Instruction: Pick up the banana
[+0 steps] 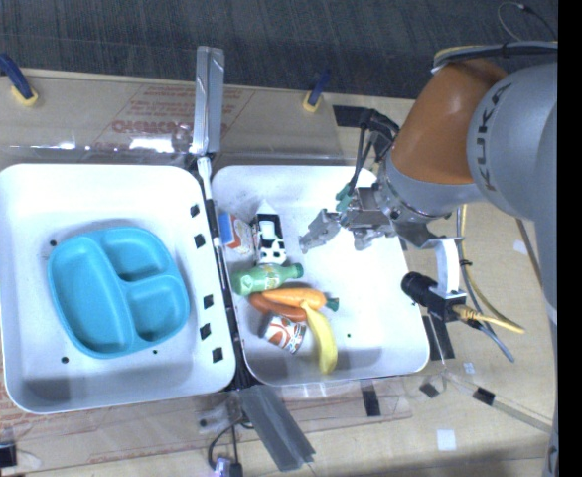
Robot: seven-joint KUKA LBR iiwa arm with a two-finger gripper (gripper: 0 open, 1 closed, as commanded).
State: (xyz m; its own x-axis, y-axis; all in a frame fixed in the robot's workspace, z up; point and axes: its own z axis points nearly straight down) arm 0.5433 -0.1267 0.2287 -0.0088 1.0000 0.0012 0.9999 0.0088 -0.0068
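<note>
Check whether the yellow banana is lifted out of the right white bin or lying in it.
Lying in it. The yellow banana rests on the floor of the right white bin, beside the orange carrot; the claw is apart from it.

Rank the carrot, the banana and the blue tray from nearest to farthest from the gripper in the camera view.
From the gripper:
1. Carrot, just below it in the right bin.
2. Banana, lower, near that bin's front edge.
3. Blue tray, in the left bin.
</note>
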